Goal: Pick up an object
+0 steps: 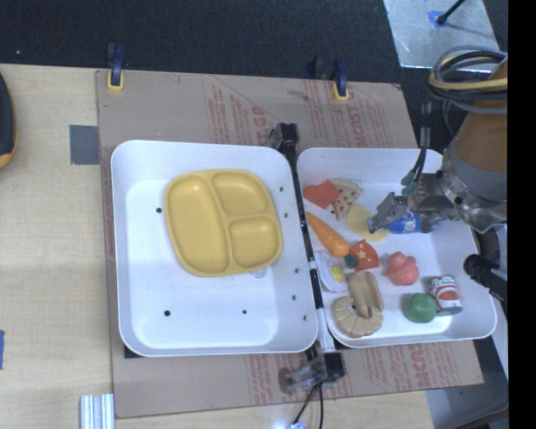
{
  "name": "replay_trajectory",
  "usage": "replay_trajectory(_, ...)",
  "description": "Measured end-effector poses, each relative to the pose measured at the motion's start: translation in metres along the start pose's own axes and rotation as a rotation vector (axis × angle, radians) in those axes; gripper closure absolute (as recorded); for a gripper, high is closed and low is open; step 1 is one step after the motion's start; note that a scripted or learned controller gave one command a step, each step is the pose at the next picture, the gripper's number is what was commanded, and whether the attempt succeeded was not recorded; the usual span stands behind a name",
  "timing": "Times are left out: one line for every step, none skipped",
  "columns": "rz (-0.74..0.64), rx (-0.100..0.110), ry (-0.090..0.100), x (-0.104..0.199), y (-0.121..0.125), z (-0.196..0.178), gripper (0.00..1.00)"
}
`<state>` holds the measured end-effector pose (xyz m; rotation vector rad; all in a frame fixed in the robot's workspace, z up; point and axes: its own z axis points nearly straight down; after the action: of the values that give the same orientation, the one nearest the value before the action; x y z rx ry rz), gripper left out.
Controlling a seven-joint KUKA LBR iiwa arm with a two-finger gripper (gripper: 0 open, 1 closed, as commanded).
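Note:
My gripper (387, 214) hangs low over the middle of the right bin (469, 329), reaching in from the right. A small blue object (404, 225) lies right beside it, partly hidden under the wrist. Just left of the gripper are a yellow piece (359, 219), a pizza slice (345, 198) and a red piece (321, 193). An orange carrot (327, 233) and a red strawberry (364, 255) lie below it. Nothing shows as held.
Toward the front of the right bin lie a pink-red piece (400, 268), a small can (444, 293), a green ball (419, 307) and a tan bread piece (361, 304). The left bin (143, 320) holds a yellow divided plate (223, 221).

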<state>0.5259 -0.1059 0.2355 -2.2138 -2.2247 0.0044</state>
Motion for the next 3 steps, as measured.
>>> replay_trajectory(-0.002,0.008,0.001,0.015,0.011,0.108,0.0)
replay_trajectory(0.001,0.004,0.0,0.014,0.008,0.145,0.0)
replay_trajectory(0.002,0.0,-0.001,0.012,0.009,0.132,1.0)
